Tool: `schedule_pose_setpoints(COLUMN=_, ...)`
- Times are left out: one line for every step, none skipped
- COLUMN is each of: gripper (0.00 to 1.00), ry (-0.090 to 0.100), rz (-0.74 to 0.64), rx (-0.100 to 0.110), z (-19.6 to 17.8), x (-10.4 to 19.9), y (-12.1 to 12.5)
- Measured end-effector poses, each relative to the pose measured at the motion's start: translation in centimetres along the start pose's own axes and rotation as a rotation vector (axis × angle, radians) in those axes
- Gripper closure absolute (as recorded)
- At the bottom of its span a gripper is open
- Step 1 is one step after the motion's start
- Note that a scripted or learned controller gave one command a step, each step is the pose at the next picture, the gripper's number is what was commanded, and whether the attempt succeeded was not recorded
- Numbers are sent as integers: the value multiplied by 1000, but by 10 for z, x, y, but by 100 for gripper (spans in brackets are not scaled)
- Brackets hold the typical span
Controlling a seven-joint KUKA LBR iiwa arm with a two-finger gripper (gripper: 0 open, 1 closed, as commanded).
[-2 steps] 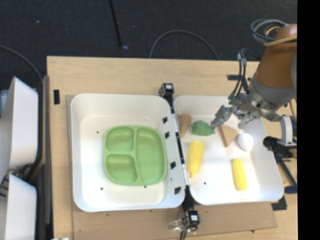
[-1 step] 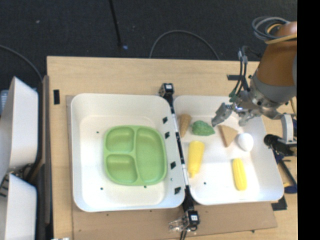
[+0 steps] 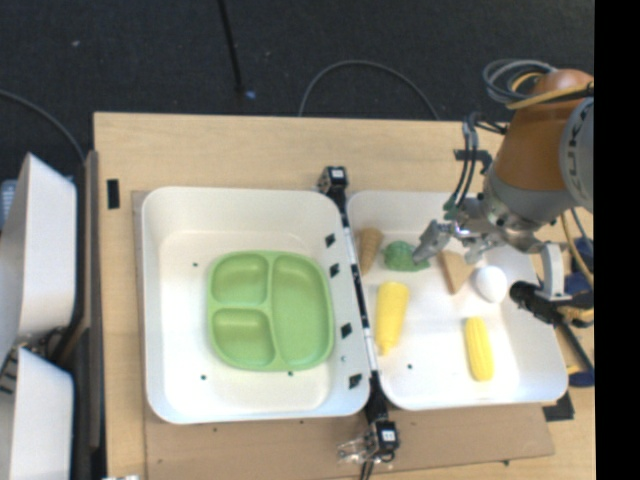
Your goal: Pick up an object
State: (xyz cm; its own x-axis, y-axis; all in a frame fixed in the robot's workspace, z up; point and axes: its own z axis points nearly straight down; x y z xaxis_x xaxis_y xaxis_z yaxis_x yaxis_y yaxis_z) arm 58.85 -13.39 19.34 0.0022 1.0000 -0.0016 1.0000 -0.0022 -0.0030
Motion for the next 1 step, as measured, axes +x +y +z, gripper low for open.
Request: schedule_pose_setpoints(gripper=0, ry=0, rz=3, rx=-2, z=46, x=-1, y=9)
